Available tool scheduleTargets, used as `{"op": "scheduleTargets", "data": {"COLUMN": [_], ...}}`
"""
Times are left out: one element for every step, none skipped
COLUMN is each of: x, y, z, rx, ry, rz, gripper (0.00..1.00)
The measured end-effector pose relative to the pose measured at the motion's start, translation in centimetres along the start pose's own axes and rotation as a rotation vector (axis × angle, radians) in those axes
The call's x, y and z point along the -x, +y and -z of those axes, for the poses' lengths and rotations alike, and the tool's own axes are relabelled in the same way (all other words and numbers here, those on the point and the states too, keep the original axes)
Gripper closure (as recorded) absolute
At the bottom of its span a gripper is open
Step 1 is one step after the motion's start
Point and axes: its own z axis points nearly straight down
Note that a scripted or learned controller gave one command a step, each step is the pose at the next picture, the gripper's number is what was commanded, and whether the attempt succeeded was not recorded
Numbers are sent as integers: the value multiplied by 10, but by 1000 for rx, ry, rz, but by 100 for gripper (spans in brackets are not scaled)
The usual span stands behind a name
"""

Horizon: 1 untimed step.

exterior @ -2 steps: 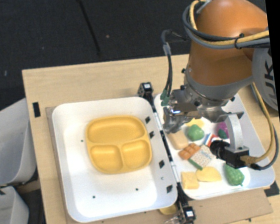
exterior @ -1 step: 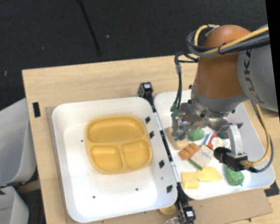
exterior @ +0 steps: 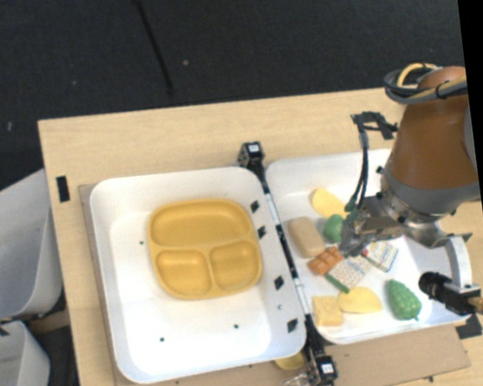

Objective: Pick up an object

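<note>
The pincer (exterior: 351,234) hangs low in the right bin (exterior: 292,181), beside the green ball (exterior: 334,228) on its left; its spread I cannot tell.

yellow tray (exterior: 204,246), white bins (exterior: 136,332), green toy (exterior: 403,299)

Glossy plastic tray (exterior: 203,247), matt wooden bench (exterior: 157,141)
</note>
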Motion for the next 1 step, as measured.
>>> {"op": "scheduleTargets", "data": {"x": [-114], "y": [4], "z": [49], "rx": [6], "ry": [3], "rz": [13], "gripper": [100]}}
